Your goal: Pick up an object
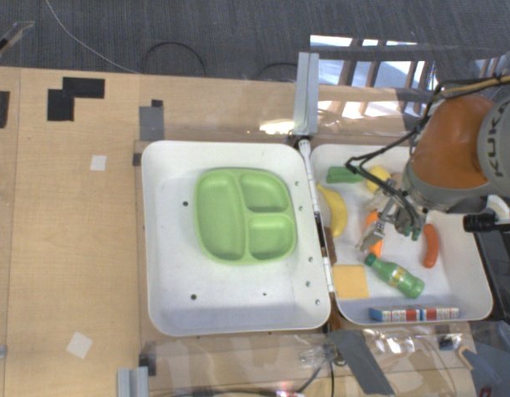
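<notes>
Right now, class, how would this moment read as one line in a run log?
arm: over right bin | gripper: low among toys, above green bottle | near: banana, sausage | left bin: green tray

Right bin (pixel 479 292), shallow, white, holds the loose objects. Yellow banana (pixel 337 209) lies lengthwise along the left wall, curved. Flat yellow-orange square slice (pixel 350 281) just below it. Green bottle (pixel 396 276) on its side, tilted, orange cap toward upper left. Orange-red sausage shape (pixel 431 246) near the right, roughly upright in view. Long striped box (pixel 413 313) flat along the near wall. Small green piece (pixel 340 174) at top left.
</notes>
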